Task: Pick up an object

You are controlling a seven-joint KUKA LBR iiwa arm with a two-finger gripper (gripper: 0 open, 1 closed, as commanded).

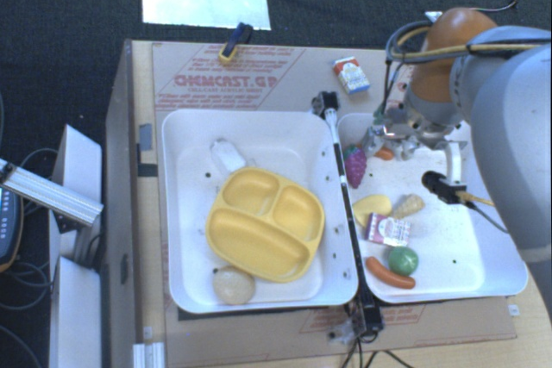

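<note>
The arm comes in from three o'clock, its orange band [453, 34] at about one o'clock of the view, and its fingers [390, 136] hang over the far left corner of the right bin [496, 258], near eleven o'clock of that bin; whether they are apart or together cannot be told from here, and nothing shows between them. Just beside them, toward six o'clock, lies a small orange piece [384, 155], and at their eight o'clock a purple toy [354, 166] rests against the bin's left wall. Nearer the bin's centre sit a yellow banana-like piece [372, 206], a pale tan piece [409, 205] just beside it at three o'clock, and a small red and white packet [388, 230] touching the yellow piece from five o'clock. At six o'clock of the bin lie a green ball [403, 260] and an orange carrot [390, 272], close together. The left bin [185, 185] holds a yellow divided plate [266, 222], a white object [228, 155] at its eleven o'clock and a beige round piece [234, 285] at its seven o'clock. On the surface [285, 69] beyond the bins lies a small red and white carton [351, 74]
</note>
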